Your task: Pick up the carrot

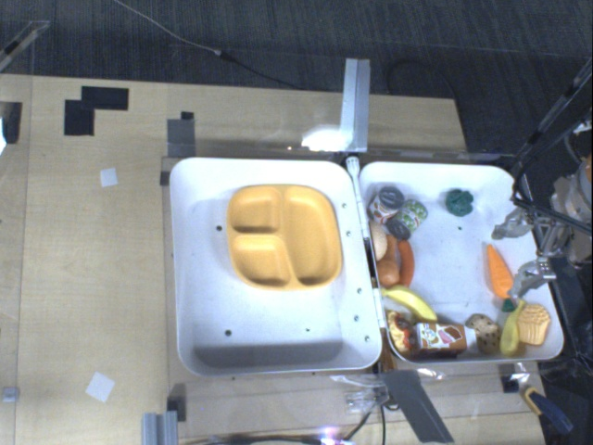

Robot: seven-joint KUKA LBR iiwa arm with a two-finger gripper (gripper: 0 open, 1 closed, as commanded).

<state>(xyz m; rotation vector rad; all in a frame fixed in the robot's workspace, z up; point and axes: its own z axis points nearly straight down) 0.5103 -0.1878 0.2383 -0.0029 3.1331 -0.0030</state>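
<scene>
The carrot [498,270] is a short orange piece lying lengthwise near the right wall of the right bin [463,248]. My gripper [520,248] reaches in over that bin's right edge, just right of the carrot's upper end. Its two metal fingers [510,226] stand apart, one above the carrot's tip and one beside its lower half, so the gripper is open. Nothing sits between the fingers, and the carrot rests on the bin floor.
A yellow divided plate [283,235] sits in the left bin [199,276]. The right bin also holds a green item [458,201], cans [398,209], a sausage [394,263], a banana [410,302], a bottle [433,337], a cookie [482,326] and a cupcake [534,323].
</scene>
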